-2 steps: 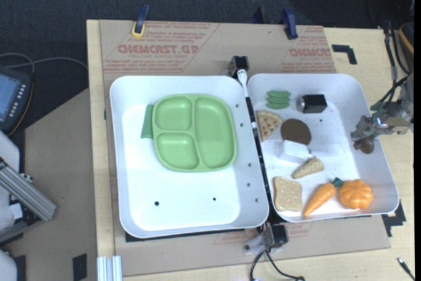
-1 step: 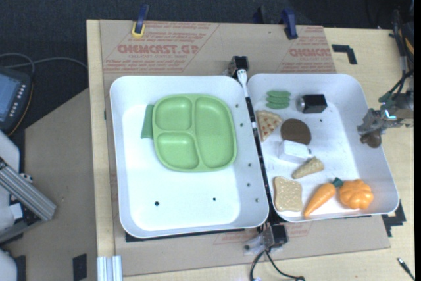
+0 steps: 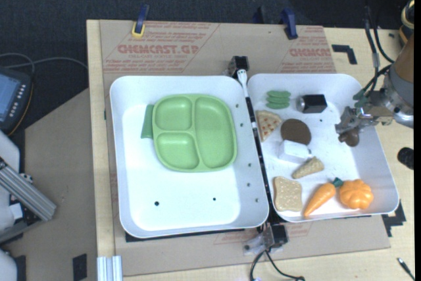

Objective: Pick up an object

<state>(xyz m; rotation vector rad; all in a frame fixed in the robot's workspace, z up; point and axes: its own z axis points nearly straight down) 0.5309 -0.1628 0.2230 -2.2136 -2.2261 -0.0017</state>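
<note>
The gripper (image 3: 350, 130) hangs low over the right bin (image 3: 385, 168); whether its fingers are parted or closed, I cannot tell. Nothing looks lifted yet. Nearest lies the brown disc (image 3: 296, 131), farther the pumpkin (image 3: 356, 194) and carrot (image 3: 320, 199).

One fixed camera looks down at a slant on both bins (image 3: 125, 141), from moderately high.

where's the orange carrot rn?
The orange toy carrot lies in the right white bin, near its front edge, between the square bread slice and the orange pumpkin.
</note>
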